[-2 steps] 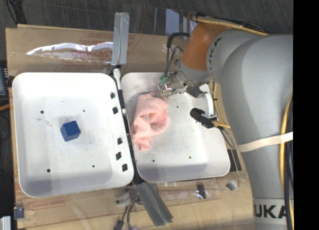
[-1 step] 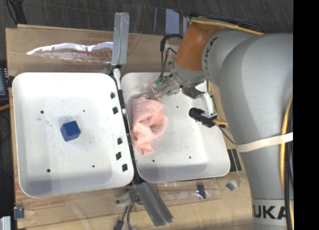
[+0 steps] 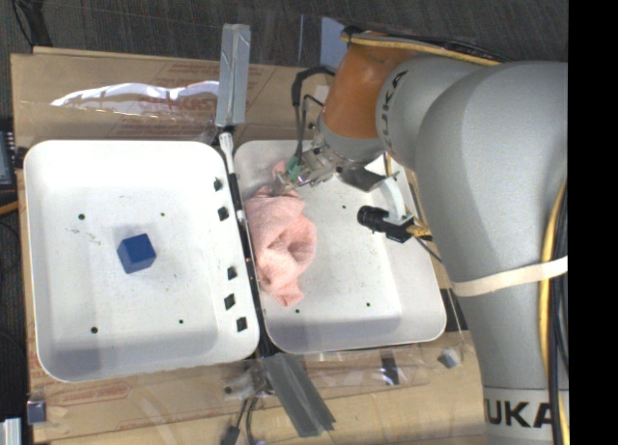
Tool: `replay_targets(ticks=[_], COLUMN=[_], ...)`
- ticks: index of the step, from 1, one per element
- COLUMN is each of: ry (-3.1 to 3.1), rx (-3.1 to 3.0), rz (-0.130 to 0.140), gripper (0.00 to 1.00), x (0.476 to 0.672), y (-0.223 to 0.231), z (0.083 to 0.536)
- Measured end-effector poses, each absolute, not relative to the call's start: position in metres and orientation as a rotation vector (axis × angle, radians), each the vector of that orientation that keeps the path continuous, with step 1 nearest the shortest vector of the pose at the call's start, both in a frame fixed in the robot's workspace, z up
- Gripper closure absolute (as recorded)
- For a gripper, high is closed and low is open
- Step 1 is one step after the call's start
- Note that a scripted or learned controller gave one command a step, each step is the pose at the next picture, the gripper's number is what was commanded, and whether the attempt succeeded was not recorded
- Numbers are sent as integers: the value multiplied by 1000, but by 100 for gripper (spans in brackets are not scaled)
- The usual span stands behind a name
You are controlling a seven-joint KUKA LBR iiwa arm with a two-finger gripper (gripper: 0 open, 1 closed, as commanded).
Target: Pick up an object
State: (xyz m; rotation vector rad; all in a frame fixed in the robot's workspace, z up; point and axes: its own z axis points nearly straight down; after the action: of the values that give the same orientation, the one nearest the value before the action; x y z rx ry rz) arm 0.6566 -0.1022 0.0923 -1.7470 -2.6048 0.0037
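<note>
We see the pincer low over the far left part of the right bin, close to the wall that this bin shares with the left bin. The thing nearest to it is the pink cloth, a crumpled heap that lies along this same wall. Its long axis runs from the far side of the bin toward the near side, and its far end comes up right under the pincer, so the cloth extends from the pincer toward the near edge of the bench. We judge that the coming move depends on this: the pincer needs almost no sideways travel, only a descent onto the upper end of the cloth. Whether the pincer is open or closed we cannot tell, because the wrist hides it, and we cannot say if it already touches the fabric. The blue cube sits well apart in the left bin.
</note>
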Motion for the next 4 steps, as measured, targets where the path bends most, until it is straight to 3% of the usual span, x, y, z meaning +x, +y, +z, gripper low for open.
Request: replay_targets(ticks=[4], ry=[-2709], rx=[-1576], rz=[4], gripper=[0], x=[656], y=[-99], z=[92])
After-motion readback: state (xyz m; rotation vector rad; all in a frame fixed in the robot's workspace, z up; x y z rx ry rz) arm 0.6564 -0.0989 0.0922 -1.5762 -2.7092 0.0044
